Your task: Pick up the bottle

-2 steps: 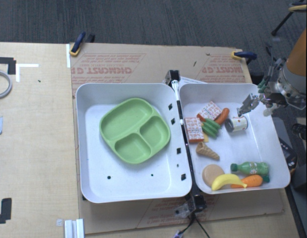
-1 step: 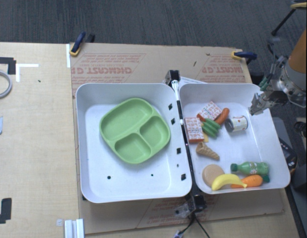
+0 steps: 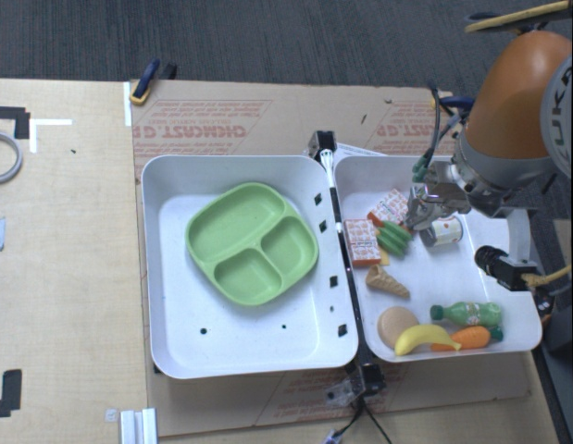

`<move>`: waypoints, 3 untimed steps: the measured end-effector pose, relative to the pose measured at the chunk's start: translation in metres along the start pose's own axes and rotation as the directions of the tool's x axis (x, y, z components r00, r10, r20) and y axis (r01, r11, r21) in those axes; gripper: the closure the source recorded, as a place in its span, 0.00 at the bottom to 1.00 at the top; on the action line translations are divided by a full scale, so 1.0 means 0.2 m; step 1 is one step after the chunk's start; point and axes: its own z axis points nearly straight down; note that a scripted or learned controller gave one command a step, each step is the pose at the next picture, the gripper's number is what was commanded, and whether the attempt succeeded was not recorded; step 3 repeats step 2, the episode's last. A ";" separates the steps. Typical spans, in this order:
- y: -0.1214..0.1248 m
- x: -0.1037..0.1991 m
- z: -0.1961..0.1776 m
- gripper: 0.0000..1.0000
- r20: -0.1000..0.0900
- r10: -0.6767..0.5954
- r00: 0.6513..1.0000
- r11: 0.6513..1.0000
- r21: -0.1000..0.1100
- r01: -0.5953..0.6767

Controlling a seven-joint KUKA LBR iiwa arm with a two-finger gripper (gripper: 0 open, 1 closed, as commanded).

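Observation:
The bottle is green with a label and lies on its side near the front right corner of the right bin. A carrot and a banana lie right in front of it. My gripper hangs over the back middle of that bin, well behind the bottle. It sits just above a small white can and a green vegetable. I see nothing of the bottle at the gripper.
The right bin also holds a red and white box, a snack packet, an ice cream cone and a tan round piece. A green divided plate lies in the left bin.

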 end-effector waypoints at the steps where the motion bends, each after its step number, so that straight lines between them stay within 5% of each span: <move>1: -0.22 0.27 0.18 1.00 0.000 0.032 0.999 0.999 0.000 -0.032; 2: -0.35 0.65 0.15 1.00 0.000 -0.004 1.000 1.000 0.001 0.004; 3: -0.35 0.65 0.15 1.00 0.000 -0.004 1.000 1.000 0.001 0.004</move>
